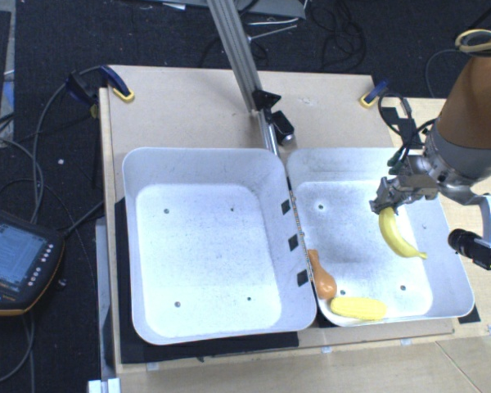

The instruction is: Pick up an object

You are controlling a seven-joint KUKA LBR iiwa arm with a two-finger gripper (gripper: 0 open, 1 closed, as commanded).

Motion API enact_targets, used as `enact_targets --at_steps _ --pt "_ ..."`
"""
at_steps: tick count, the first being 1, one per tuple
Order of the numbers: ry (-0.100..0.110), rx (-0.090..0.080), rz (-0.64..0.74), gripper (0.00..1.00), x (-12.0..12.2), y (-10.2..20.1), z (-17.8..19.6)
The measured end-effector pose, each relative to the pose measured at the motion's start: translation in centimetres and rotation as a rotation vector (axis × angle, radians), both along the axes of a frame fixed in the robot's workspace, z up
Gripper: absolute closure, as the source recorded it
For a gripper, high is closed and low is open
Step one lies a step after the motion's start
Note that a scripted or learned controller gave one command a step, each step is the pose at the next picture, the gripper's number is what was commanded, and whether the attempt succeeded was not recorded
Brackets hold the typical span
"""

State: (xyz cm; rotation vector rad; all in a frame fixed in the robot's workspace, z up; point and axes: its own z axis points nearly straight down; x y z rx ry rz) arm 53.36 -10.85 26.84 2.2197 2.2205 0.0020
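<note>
From my remote seat, I look down on the pale wooden bench (229, 113), its top bearing two shallow white plastic bins side by side. The left white bin (204, 244) offers a broad bare floor, its rims free on all sides. The right white bin (344, 219) is more crowded: the grey arm with its orange band (470, 113) reaches over that bin's far right rim, and three items sit in the near half, leaving open floor toward the far left corner.

The two-finger gripper (390, 204) hangs above the right bin's floor with its fingers closed on the upper tip of a curved yellow banana (399, 234), which trails down and to the right beneath it, toward the bin's right wall.

Along the near rim I see a stubby yellow oblong object (359, 308), well apart from the gripper. Just beside it, against the divider between the bins, lies a small orange pear-shaped object (322, 279).
</note>
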Motion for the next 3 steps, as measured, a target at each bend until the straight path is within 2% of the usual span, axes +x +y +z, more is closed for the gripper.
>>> enact_targets --at_steps 3 --pt "0.003 0.001 0.005 1.0 4.5 15.9 -3.9"
